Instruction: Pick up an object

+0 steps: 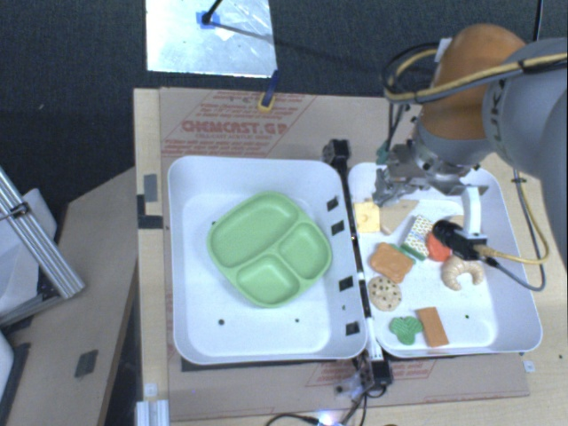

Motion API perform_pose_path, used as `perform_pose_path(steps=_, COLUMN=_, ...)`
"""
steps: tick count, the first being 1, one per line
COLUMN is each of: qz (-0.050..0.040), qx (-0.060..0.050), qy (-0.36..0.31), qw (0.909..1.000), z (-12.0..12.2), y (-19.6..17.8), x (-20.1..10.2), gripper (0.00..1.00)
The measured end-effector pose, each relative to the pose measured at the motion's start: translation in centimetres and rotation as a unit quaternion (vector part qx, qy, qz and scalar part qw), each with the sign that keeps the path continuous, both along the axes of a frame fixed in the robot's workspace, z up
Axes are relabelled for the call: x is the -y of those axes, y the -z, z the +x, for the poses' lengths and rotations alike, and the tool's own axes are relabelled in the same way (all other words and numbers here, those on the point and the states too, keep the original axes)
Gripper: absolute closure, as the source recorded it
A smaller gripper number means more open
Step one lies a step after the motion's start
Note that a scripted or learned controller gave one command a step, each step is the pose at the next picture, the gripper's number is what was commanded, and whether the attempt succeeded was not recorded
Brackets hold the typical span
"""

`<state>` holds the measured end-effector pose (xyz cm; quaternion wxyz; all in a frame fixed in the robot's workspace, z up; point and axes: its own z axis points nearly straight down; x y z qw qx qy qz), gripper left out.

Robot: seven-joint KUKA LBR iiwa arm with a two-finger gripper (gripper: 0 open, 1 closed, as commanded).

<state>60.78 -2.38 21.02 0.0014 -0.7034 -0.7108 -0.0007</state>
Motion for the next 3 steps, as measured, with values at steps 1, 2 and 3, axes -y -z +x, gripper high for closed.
perform_pose_path(steps=1, qz=0.0000, qx=0.001, qy=0.000, qw=1.0000, z=-1.6, y=-1.6, x=-5.4, gripper=1.00)
perform_pose_path(steps=2, qz=0.0003, qx=0.001, qy=-0.001, qw=1.0000, z=-2.8, y=-1.9, x=-11.6, gripper=1.00)
perform_pose_path(steps=3, qz=-0.0006, qx=0.000, qy=0.001, qw=1.0000, z=-3.9, y=-2.1, x=-14.3, gripper=1.00)
